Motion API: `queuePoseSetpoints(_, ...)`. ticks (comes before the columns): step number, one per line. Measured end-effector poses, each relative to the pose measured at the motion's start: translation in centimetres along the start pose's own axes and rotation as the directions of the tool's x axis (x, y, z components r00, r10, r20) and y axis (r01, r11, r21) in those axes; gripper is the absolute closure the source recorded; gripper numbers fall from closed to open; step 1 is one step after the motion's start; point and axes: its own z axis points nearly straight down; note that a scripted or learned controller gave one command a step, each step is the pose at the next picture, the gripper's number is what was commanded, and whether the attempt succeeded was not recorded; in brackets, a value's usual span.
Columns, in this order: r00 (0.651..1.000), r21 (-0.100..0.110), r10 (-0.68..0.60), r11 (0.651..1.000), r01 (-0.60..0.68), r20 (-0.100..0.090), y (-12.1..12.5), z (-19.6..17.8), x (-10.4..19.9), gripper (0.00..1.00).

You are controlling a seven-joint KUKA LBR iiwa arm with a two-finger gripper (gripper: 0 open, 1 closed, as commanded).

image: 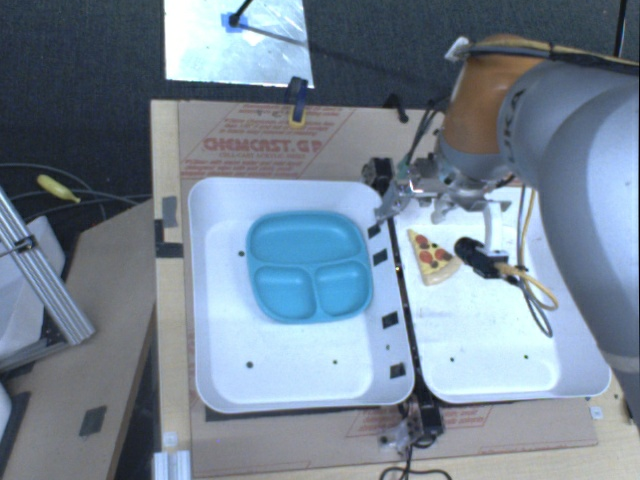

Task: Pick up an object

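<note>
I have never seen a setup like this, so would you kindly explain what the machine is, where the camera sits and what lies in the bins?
This is one grey robot arm with an orange band, reaching in from the right; a fixed camera looks down at a slant. The left shallow white bin holds a blue three-compartment plate; the right white bin holds a toy pizza slice. The gripper hangs close by that slice, which lies in the bin, unheld.

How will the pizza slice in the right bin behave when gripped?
The pizza slice looks like a small flat toy, so it is probably light and stiff. It lies flat in the right bin, so it should not roll, but its low edges may be hard to catch.
</note>
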Motion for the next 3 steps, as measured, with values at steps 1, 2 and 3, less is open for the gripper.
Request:
queuePoseSetpoints(1, 1.0, -0.008, -0.005, 1.0, 0.005, 0.005, -2.2, -9.6, 3.8, 0.0)
queuePoseSetpoints(2, 1.0, -0.019, -0.005, 1.0, 0.005, 0.005, 0.0, -28.3, 6.4, 0.0)
queuePoseSetpoints(3, 1.0, -0.009, -0.005, 1.0, 0.005, 0.005, -2.0, -36.3, 10.2, 0.0)
